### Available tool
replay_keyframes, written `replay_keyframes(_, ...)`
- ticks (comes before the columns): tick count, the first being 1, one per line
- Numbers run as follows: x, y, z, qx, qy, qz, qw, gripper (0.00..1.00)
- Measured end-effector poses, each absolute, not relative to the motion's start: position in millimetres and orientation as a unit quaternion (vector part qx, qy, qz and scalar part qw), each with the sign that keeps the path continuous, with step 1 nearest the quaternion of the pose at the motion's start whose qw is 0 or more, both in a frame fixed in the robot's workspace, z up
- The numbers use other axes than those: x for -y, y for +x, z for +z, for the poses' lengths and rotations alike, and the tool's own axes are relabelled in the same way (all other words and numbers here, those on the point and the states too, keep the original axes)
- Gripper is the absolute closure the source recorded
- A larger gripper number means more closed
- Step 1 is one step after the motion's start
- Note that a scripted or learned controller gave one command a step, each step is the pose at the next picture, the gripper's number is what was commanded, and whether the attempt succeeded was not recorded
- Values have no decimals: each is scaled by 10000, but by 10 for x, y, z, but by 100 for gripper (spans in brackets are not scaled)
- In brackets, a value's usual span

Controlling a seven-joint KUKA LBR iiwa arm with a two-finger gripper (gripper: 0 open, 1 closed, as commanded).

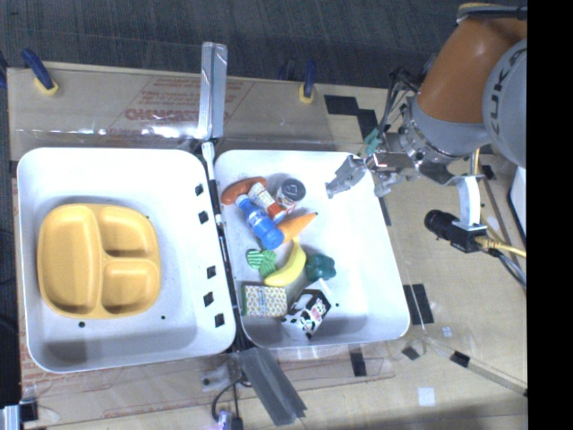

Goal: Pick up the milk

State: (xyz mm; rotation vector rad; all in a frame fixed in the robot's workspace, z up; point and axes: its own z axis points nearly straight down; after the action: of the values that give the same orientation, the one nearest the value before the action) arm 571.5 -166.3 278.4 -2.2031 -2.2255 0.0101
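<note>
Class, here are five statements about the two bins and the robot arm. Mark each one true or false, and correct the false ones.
1. The milk carton lies in the right bin. True.
2. The yellow tray sits in the right bin. False: it sits in the left bin.
3. The gripper is pressed down onto the milk carton. False: it is near the right bin's far right corner, well apart from the carton at the near edge.
4. The banana lies next to the blue bottle. True.
5. The milk carton is plain red. False: it is white with black patches.
</note>
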Motion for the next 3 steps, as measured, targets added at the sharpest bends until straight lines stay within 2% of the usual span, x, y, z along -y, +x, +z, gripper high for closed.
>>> replay_keyframes(1, 2104, 5238, 1503, 6707, -7417, 28, 56, 0)
replay_keyframes(2, 2057, 4766, 885, 7250, -6887, 5, 47, 0)
replay_keyframes(3, 2057, 4768, 948, 7280, -6855, 19, 79, 100)
